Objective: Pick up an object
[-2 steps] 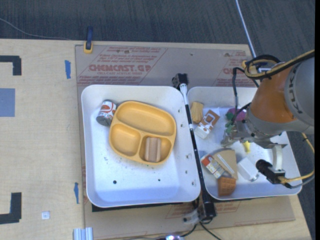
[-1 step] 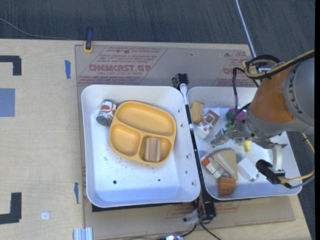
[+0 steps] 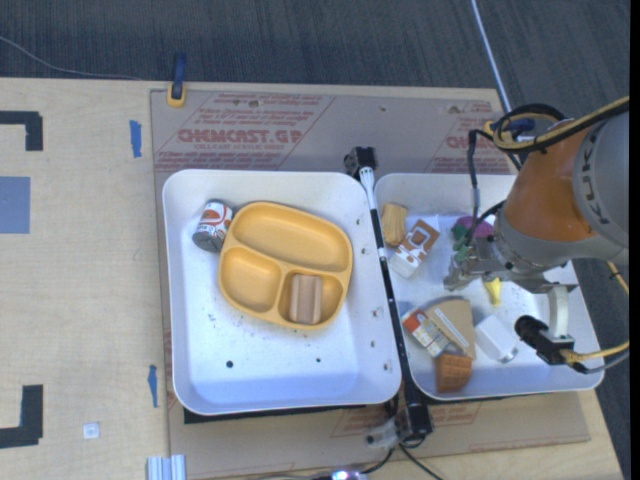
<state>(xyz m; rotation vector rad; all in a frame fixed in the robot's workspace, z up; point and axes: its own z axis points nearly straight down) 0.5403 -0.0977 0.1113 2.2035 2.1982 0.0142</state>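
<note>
The gripper (image 3: pixel 462 276) hung low in the right bin (image 3: pixel 585 373). A tan wedge (image 3: pixel 455 320) lay just below it. I cannot tell its grip state.

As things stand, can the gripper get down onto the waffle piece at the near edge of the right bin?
Probably yes. The waffle piece lies uncovered in the right bin, only touching a tan card; the gripper hangs just beyond.

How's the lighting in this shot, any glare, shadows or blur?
Camera view: even, soft light; the yellow tray casts only a faint shadow on the left bin; no strong glare; the arm looks slightly soft, and small items in the right bin are hard to resolve.
</note>
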